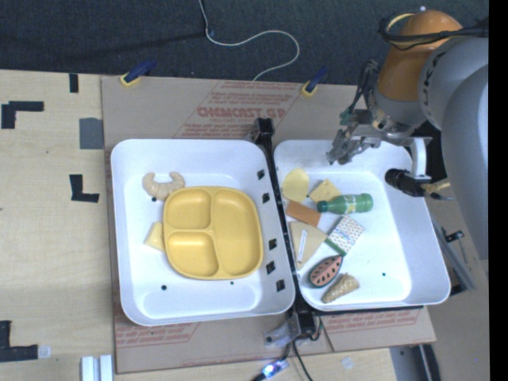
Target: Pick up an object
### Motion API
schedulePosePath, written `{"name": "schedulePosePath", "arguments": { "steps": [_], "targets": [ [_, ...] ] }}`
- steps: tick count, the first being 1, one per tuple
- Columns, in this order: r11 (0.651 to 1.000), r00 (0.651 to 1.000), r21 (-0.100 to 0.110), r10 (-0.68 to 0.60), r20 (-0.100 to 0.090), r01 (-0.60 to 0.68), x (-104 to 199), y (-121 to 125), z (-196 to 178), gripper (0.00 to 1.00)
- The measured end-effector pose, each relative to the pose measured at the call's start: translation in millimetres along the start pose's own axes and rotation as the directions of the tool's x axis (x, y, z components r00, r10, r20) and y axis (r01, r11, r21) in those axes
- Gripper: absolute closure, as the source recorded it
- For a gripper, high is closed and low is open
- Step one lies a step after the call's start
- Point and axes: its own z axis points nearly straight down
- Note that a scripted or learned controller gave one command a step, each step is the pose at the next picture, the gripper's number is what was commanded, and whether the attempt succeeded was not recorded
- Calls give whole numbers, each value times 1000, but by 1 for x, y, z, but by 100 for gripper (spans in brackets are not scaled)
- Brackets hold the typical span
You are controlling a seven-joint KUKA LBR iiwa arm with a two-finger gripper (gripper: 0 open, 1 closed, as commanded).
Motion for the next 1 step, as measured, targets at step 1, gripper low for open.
{"name": "schedulePosePath", "arguments": {
  "steps": [1],
  "targets": [
    [1000, 1000, -1, 0, 1, 0, -2, -3, -63, 100]
  ]
}}
